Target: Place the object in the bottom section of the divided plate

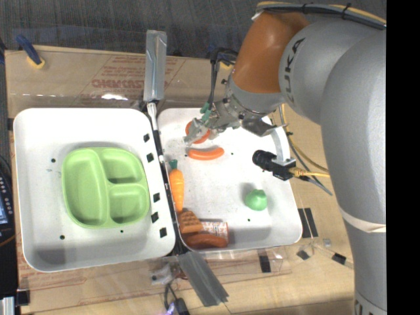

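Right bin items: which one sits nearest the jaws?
The orange-red sausage-shaped piece, lying just below the gripper at the bin's top. The carrot, green ball and bottom-edge items lie farther off.

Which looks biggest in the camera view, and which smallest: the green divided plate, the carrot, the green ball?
1. green divided plate, by far the largest.
2. carrot, long and thin.
3. green ball, smallest, though its area is close to the carrot's.

This is a robot lab, not a home. A grey industrial arm (328, 77) reaches over a wooden bench (85, 281) bearing two white bins (26, 176) clamped side by side with black clips. Cardboard (98, 74) lies under the bins, cables (308, 169) trail beside them, and toy food such as a carrot (176, 188) serves as props.
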You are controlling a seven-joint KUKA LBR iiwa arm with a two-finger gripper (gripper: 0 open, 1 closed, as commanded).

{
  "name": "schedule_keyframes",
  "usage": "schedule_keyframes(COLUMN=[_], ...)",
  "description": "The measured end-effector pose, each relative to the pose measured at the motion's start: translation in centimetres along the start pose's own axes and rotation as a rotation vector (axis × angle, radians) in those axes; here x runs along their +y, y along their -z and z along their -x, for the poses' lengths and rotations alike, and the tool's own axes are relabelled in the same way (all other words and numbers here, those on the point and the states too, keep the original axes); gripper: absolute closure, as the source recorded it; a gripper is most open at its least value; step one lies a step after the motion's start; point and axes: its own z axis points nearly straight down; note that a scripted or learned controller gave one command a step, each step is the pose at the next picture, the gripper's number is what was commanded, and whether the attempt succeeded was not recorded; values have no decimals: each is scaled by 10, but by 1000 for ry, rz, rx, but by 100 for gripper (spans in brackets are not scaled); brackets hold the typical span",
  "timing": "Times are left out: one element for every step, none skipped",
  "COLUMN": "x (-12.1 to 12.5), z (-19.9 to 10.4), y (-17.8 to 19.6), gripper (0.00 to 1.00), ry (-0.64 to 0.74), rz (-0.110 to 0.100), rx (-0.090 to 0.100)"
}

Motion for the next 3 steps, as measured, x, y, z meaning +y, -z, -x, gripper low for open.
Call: schedule_keyframes(x=[44,52,7], z=[-34,-114,-198], y=[-35,-28,-80], gripper=[100,100,100], ry=[25,-6,199], rz=[-2,-2,-4], rx=[0,1,1])
